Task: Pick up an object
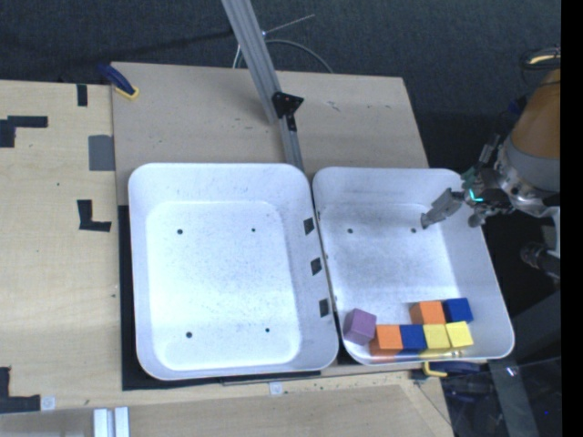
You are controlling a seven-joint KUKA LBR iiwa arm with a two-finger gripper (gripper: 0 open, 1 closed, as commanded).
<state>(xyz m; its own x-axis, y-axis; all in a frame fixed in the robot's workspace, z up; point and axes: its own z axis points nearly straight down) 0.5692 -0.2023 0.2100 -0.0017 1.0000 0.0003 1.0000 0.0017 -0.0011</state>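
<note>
From the camera view, two shallow white bins sit side by side on a wooden bench. The left bin (pixel 219 271) has nothing in it but a few dark dots on its floor. The right bin (pixel 401 244) holds a cluster of small blocks crowded into its near corner: a purple block (pixel 361 324) at the left end, tilted a little; an orange block (pixel 389 337) and a blue block (pixel 413 336) beside it; two yellow blocks (pixel 447 336) at the right end of the front row; and behind them a brown-orange block (pixel 427 313) and a second blue block (pixel 457 309). Most of them touch one another.

The arm comes in from the right, and its gripper (pixel 446 206) hangs above the far right part of the right bin, near the rim. A grey finger (pixel 439 209) points down and to the left toward the bin floor. Whether the fingers stand apart or together is too small to tell, and nothing shows between them.

The relation that matters: the blocks lie well apart from the gripper, toward the near edge of the bin and slightly to its left. The row's long axis runs roughly along that near wall. To my judgement, picking has not begun; the gripper must travel toward the near corner first, and the tight packing and the bin wall may make a clean grasp awkward. The purple block at the end looks the most free.
</note>
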